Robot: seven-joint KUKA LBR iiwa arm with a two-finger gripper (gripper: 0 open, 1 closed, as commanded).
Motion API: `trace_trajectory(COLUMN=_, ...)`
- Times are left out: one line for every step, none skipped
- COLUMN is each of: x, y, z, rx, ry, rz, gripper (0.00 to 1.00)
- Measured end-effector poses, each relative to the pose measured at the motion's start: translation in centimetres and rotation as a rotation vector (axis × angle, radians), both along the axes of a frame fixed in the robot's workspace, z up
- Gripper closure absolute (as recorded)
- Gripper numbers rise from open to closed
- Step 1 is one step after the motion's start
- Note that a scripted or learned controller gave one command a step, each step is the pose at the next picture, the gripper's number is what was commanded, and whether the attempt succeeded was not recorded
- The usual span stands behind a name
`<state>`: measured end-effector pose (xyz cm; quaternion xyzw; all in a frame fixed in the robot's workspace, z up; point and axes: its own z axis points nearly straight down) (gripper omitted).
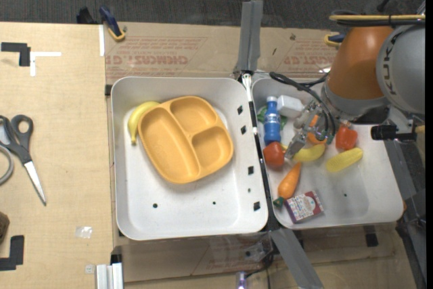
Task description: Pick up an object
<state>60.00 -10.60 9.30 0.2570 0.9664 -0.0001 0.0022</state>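
Observation:
My gripper point(306, 135) hangs low over the middle of the right bin point(379, 203), under the arm's orange band. Its fingers point down-left among the toys, close to a yellow banana-like piece point(310, 153) and a red tomato point(274, 155). An orange item point(316, 138) sits right at the fingers, partly hidden by them. Nearby lie a blue bottle point(272, 120), an orange carrot point(289, 180), a yellow corn-like piece point(344, 160), a red piece point(346, 137) and a small maroon packet point(304, 206).
The left bin point(176, 213) holds an orange divided plate point(185, 139) with a yellow banana point(137, 118) against its left rim. Scissors point(24, 152) lie on the bench at the far left. A grey divider strip point(251, 37) runs between the bins.

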Motion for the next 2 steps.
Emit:
trace_trajectory(x=-5.0, y=0.6, z=-0.1, rx=0.001, ry=0.004, rz=-0.141, gripper=0.0)
trace_trajectory(x=-0.4, y=0.5, z=0.0, rx=0.0, ry=0.001, rz=-0.234, gripper=0.0)
